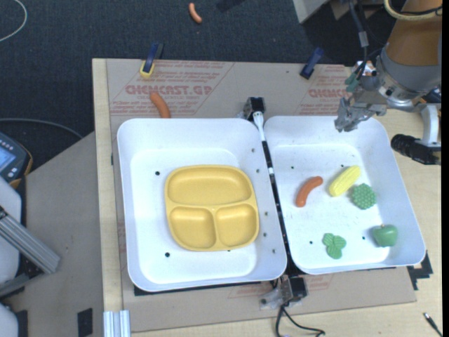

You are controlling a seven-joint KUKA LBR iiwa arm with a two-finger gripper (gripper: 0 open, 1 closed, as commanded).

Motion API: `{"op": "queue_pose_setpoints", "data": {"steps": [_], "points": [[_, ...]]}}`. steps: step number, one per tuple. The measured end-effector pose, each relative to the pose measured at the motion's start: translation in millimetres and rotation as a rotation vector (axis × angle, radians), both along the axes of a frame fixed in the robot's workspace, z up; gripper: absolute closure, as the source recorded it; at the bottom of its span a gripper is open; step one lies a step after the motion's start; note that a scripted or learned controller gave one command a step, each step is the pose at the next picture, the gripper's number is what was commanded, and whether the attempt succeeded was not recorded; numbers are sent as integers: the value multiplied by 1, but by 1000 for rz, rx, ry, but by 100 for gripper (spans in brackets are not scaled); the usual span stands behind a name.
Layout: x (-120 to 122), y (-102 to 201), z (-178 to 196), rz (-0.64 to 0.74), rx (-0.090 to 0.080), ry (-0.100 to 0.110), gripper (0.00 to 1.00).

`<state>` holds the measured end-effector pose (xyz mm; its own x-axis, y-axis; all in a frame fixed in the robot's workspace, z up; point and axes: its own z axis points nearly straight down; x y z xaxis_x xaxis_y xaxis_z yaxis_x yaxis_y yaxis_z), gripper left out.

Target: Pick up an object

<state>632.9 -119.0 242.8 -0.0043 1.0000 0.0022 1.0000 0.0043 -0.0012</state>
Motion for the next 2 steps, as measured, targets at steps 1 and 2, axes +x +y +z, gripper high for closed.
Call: {"op": "queue_pose_setpoints", "data": {"steps": [1, 2], "points": [[-25, 38, 0, -1, 0, 2, 100], [-51, 87, 3, 0, 0, 3, 100]]}}
